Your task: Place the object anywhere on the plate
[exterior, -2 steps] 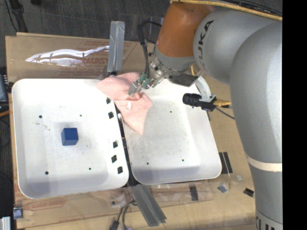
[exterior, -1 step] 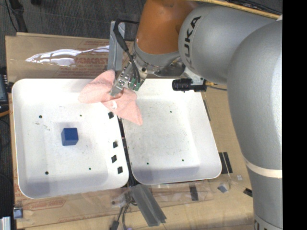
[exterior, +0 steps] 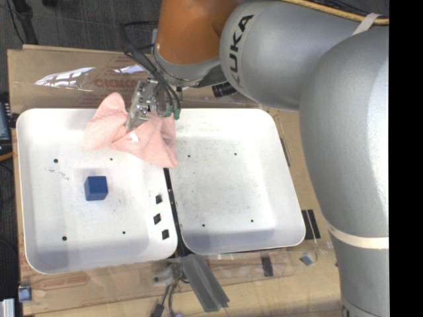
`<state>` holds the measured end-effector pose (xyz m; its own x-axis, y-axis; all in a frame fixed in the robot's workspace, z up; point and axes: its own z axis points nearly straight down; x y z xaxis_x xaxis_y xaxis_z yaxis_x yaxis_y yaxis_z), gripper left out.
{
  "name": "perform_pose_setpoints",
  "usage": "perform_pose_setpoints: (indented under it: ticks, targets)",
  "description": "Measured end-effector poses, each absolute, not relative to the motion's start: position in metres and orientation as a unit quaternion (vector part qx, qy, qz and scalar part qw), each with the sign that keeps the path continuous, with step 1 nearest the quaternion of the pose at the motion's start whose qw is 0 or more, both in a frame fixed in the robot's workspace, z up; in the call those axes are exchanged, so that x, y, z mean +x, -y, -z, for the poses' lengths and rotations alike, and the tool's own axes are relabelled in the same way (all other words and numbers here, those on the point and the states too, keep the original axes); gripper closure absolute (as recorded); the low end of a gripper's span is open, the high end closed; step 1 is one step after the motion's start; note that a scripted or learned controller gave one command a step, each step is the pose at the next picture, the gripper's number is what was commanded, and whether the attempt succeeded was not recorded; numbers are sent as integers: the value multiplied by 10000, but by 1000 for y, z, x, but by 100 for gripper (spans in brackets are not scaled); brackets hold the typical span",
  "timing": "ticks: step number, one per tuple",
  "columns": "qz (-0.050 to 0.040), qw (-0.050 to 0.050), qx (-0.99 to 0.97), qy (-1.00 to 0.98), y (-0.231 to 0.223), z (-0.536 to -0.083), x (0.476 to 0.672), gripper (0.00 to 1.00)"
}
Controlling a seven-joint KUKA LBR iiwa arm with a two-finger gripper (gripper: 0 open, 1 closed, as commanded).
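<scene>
A pink cloth [exterior: 153,141] lies bunched over the far right corner of the left bin [exterior: 30,197], with one edge draped onto the divide between the bins. My gripper [exterior: 135,125] reaches down from the orange wrist band into the middle of the cloth. Its fingers are pinched together on a raised fold, and the fabric peaks up toward the fingertips. A small blue cube [exterior: 96,187] sits on the floor of the left bin, well to the front left of the gripper and apart from the cloth.
The right bin [exterior: 288,197] stands beside the left one, its floor lightly speckled. The big grey arm covers the right side of the view. Cardboard lies under both bins, and a grey bracket [exterior: 201,282] sticks out at the front.
</scene>
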<state>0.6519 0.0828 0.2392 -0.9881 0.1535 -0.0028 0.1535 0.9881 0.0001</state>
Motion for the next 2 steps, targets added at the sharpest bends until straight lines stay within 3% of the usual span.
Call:
perform_pose_setpoints:
  ticks: [1, 2]
  targets:
    - [0, 14, -36, -10000, -134, -233, 656, 100]
    - [0, 18, -34, -10000, -133, -233, 656, 0]
